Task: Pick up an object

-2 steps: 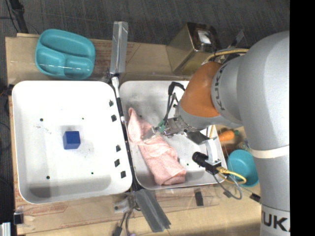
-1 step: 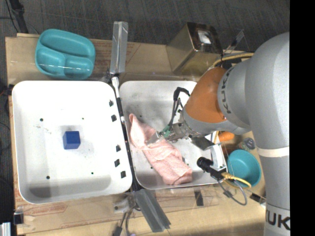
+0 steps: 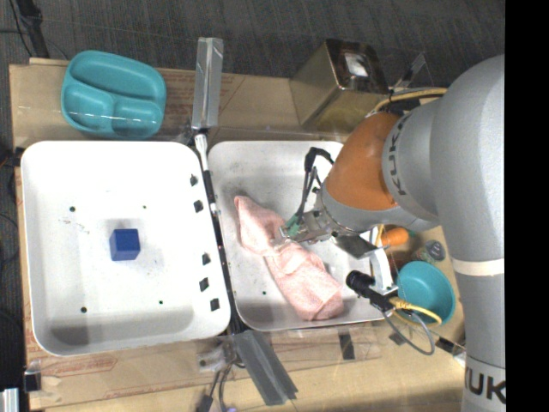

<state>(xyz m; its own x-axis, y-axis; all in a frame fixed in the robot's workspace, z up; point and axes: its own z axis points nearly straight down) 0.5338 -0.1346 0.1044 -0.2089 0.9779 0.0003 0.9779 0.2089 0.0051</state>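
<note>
My hand (image 3: 296, 228) is down inside the right bin, at the upper part of the pink cloth, and I cannot tell from this angle how it is set. My grey arm (image 3: 455, 144), with its orange band (image 3: 364, 174), comes in from the desk's right edge and covers the right side of that bin.

The desk (image 3: 249, 88) carries two shallow white bins side by side. The left bin (image 3: 51, 230) sits toward the desk's left edge, and the right bin (image 3: 257, 166) is just beside it, their inner walls touching along the middle.

The pink cloth (image 3: 292, 269) lies crumpled in the right bin, running slantwise from the bin's centre toward its near right corner.

A teal divided tray (image 3: 113, 93) rests on the desk at the far left corner, behind the left bin. A teal bowl (image 3: 427, 290) sits near the desk's right edge, beside the right bin's near corner.

A small blue cube (image 3: 125, 244) sits alone near the middle of the left bin, well apart from the cloth.
</note>
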